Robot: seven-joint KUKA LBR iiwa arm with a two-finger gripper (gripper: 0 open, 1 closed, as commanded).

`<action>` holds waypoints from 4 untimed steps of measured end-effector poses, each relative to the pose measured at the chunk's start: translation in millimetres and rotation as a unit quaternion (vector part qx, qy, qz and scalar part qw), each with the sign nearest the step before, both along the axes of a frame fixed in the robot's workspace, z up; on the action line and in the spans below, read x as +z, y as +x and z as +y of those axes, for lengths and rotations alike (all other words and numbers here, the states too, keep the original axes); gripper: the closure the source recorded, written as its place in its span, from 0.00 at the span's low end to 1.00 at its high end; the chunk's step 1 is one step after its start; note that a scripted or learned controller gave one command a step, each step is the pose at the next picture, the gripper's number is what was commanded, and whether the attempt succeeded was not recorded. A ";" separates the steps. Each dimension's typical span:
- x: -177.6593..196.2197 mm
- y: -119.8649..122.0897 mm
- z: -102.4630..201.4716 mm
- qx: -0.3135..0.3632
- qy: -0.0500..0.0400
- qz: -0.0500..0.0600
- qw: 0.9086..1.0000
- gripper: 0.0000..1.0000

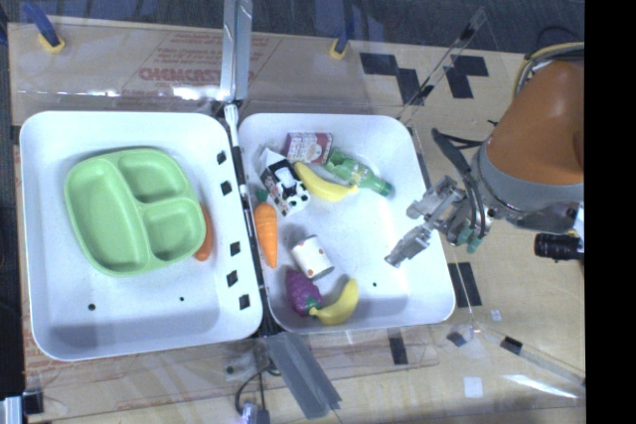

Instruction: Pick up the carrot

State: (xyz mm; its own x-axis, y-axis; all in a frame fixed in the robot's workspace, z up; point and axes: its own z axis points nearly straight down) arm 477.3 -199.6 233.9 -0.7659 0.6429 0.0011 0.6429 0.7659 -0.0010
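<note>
The table (119,55) has 2 white bins side by side. The carrot (266,231) lies in the right bin (397,139), close to its left wall, near the middle of the frame. It points up and down in the picture, with its green top toward the cow toy (282,187) just above it. A white cup (314,257) sits just to its right, and a purple thing (301,291) and a banana (339,303) lie below that. Another banana (323,184), a green bottle (360,174) and a small carton (308,147) sit higher up in the same bin.

The left bin (60,313) holds a green tray (134,207) with another orange thing (205,238) by its right edge.

The end effector (422,228) is over the right edge of the right bin, at the right of the frame. Its 2 fingers are spread wide with nothing between them. It is well apart from the carrot.

I think this is the reach step, and the grab has not begun. Next the end effector should go left across the bin and come down over the carrot. It needs to turn so the fingers close across the thin side. The cup and the wall are close, so there is little room.
</note>
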 end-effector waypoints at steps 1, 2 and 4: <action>-106.1 18.6 -9.1 0.041 0.001 0.000 0.999 0.00; -64.3 82.5 -10.2 0.060 0.000 -0.001 0.998 0.00; -135.9 8.0 86.3 0.070 -0.004 -0.015 0.997 0.00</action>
State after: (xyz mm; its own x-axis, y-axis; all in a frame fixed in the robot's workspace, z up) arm 485.2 -113.4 98.0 -0.8481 0.5291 -0.0282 0.5290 0.8485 0.0102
